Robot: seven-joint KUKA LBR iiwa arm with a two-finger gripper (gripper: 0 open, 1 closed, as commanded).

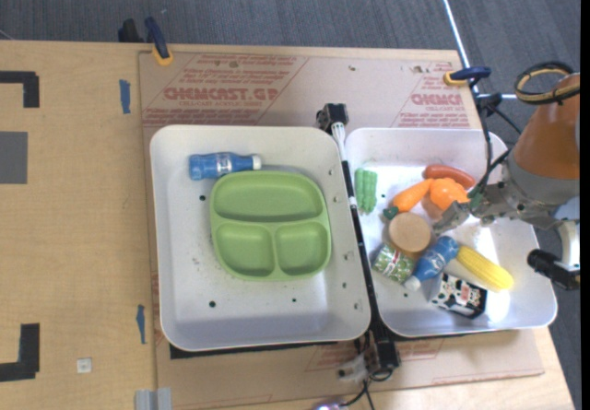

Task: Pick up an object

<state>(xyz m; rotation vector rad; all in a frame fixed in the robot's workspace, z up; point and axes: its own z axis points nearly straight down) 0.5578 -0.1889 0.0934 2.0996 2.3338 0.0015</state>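
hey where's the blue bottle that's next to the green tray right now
The blue bottle lies on its side in the left bin, near the far wall, just above the green divided tray.

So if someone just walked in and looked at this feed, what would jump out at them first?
Probably the green divided tray lying in the left bin, with a blue bottle just above it. Then the colourful pile in the right bin: an orange carrot, yellow corn, and the arm's end effector reaching in among them.
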